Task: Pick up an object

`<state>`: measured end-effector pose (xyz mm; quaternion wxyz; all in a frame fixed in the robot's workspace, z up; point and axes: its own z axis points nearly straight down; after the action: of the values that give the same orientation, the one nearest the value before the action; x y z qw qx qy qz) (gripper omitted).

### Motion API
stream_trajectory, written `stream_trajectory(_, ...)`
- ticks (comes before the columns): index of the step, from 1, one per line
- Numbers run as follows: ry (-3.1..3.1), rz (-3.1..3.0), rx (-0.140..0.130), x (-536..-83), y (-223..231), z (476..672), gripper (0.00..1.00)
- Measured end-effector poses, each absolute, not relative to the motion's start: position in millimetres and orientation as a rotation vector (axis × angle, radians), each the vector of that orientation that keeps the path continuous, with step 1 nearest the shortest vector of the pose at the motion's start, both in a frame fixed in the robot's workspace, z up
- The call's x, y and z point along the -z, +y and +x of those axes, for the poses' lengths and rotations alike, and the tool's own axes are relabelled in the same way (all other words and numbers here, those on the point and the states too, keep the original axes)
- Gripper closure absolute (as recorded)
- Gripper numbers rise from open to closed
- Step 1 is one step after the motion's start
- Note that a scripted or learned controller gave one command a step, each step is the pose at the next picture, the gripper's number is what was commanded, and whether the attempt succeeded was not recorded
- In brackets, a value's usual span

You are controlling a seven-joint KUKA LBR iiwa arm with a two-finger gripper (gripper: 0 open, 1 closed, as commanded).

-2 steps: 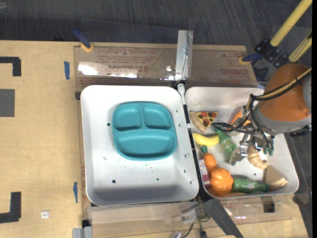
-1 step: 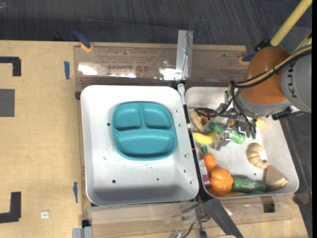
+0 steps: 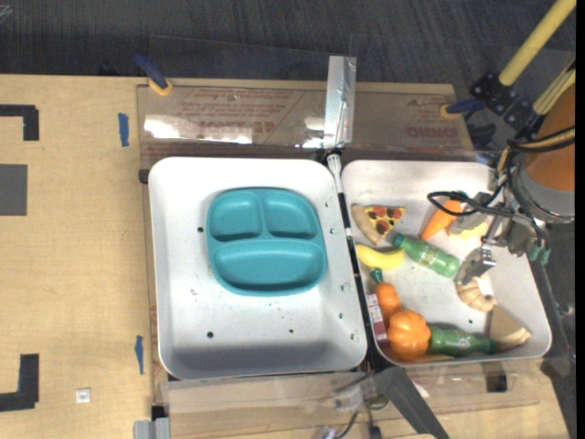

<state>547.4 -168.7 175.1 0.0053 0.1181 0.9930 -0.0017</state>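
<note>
My pincer (image 3: 479,265) hangs low in the right bin (image 3: 526,273), tips just above a croissant (image 3: 475,293); I cannot tell how wide it stands or whether it grips anything. A green bottle (image 3: 428,255) lies just beside it, toward the teal plate (image 3: 266,240).

Two white bins (image 3: 183,337), teal divided plate (image 3: 266,241), yellow banana (image 3: 378,257), green bottle (image 3: 428,255), orange pumpkin (image 3: 409,331), pizza slice (image 3: 378,219) with red and dark spots, tan croissant (image 3: 475,292), pale brown bench (image 3: 64,273), blue tape (image 3: 123,128)
</note>
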Motion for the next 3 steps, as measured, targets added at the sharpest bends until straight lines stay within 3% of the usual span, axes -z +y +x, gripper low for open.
stream_trajectory(1, 3.123, 0.250, -0.001, -97.3, -185.9, 603.4, 0.00)
stream_trajectory(2, 3.118, 0.279, 0.000, -88.4, -186.8, 550.5, 0.00)
stream_trajectory(3, 3.106, 0.275, 0.004, -99.4, -187.2, 555.2, 1.00)
